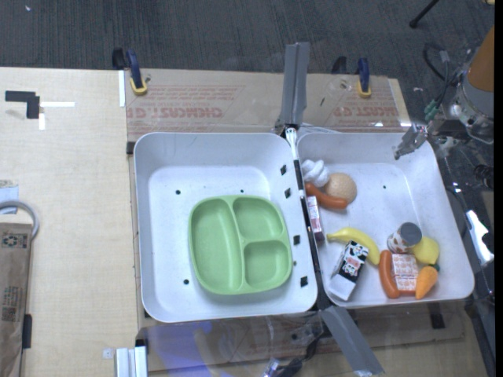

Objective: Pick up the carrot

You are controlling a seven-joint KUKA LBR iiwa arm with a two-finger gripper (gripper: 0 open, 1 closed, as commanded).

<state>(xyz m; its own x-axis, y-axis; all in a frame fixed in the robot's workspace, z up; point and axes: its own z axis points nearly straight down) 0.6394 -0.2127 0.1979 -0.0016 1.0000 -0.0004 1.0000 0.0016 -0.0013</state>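
On the left of the frame the wooden desk (63,210) is bare, then comes the left bin (157,234) with a green divided plate (240,244) in it. In the right bin (377,155) I see a banana (351,237), a small milk carton (350,262), a sausage (387,276) and, at the lower right corner, the carrot (425,282), just beside a yellow fruit (427,250). The gripper (415,138) hangs at the upper right rim of this bin, well apart from the carrot; if it is released or clenched I cannot tell. I think the approach is only starting: next it must travel toward the lower right corner and descend between the crowded neighbours.
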